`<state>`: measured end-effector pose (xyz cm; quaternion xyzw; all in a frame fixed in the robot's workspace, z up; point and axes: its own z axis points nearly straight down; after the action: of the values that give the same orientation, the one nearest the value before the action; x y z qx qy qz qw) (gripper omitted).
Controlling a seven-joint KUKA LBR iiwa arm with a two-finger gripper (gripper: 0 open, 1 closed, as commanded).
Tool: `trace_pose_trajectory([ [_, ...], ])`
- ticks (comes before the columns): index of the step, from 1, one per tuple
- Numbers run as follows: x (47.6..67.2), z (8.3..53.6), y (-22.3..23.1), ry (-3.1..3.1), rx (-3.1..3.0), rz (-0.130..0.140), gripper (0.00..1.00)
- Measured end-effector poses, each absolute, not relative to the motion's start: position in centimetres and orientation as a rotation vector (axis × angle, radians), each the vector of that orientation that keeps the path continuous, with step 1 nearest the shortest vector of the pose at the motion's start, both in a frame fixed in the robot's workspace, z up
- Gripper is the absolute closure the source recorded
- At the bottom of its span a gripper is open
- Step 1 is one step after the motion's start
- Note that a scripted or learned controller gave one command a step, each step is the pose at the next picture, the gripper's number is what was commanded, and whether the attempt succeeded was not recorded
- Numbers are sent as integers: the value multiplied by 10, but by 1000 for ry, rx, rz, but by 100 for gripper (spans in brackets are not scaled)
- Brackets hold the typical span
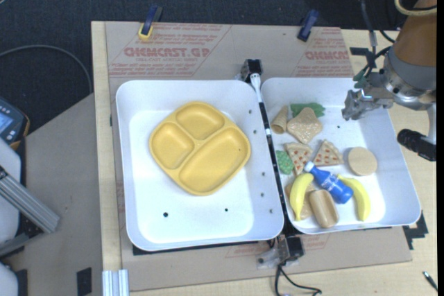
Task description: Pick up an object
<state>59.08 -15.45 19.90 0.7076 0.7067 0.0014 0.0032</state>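
Bench-mounted right bin [406,173] holds the toy food cluster [322,173] at its left half; gripper [357,106], carrying nothing, hovers above the upper right and should descend vertically onto one isolated piece.

A robotics lab: clamped cardboard bench [208,52], loose cables [41,52], aluminium framing [28,201].

Toy foods [322,173] lie clustered in the right bin [395,149].
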Motion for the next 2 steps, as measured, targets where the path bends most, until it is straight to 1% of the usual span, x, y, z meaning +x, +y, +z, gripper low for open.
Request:
trace_pose_trajectory([
  [1, 592, 227, -155, 2219, 2217, 4, 100],
  [2, 598, 236, -104, 2223, 2215, 4, 100],
])
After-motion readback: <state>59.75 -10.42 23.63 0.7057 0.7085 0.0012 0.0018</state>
